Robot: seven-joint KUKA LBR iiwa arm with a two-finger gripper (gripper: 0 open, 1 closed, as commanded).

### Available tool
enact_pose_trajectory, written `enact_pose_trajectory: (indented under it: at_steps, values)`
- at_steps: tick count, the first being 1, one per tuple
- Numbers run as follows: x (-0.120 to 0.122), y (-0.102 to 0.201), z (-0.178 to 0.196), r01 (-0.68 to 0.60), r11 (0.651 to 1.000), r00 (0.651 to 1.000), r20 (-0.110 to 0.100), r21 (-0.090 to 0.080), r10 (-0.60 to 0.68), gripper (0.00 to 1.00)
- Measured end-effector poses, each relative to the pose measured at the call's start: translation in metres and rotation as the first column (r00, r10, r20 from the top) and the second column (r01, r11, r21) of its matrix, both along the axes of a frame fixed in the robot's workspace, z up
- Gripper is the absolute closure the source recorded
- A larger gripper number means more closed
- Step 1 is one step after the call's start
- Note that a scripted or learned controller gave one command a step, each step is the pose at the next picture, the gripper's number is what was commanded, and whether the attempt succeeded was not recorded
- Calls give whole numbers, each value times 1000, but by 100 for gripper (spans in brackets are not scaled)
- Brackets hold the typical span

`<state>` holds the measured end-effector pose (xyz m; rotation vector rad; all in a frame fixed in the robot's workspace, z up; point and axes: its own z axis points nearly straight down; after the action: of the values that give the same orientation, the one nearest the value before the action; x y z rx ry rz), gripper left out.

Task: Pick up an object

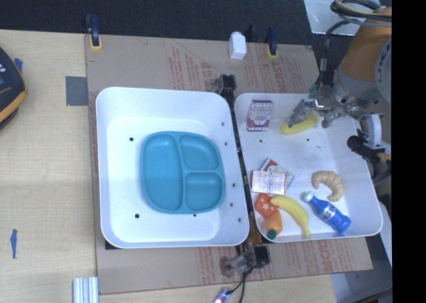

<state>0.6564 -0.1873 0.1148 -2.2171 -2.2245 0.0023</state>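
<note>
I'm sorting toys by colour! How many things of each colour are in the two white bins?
Yellow: 2, banana, yellow piece by the gripper
Blue: 2, divided plate, bottle
Orange: 1, bottle
Tan: 1, croissant
Red-and-white packets: 2
Total: 8

A blue tray [182, 172] with three compartments lies in the left bin [106, 162]. Both bins rest on a brown cardboard sheet [173, 62] laid over a wooden bench [40, 182]. Blue clamps [93, 30] grip the sheet's far edge, with a small white block [237, 45] beside one. A grey tape patch [76, 90] sits left of the bin. A black and yellow device [9, 88] lies at the bench's left edge.
</note>
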Motion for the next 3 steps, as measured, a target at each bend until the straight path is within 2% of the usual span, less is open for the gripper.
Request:
enact_pose_trajectory:
  at_steps: [1, 2, 3]
  values:
    - [-103, 30, 25, 0, 1000, 1000, -3, 1, 0, 0]
    - [-133, -20, -1, 0, 1000, 1000, -3, 0, 0, 0]
    - [-176, -1, -23, -1, 1000, 1000, -3, 2, 1, 0]
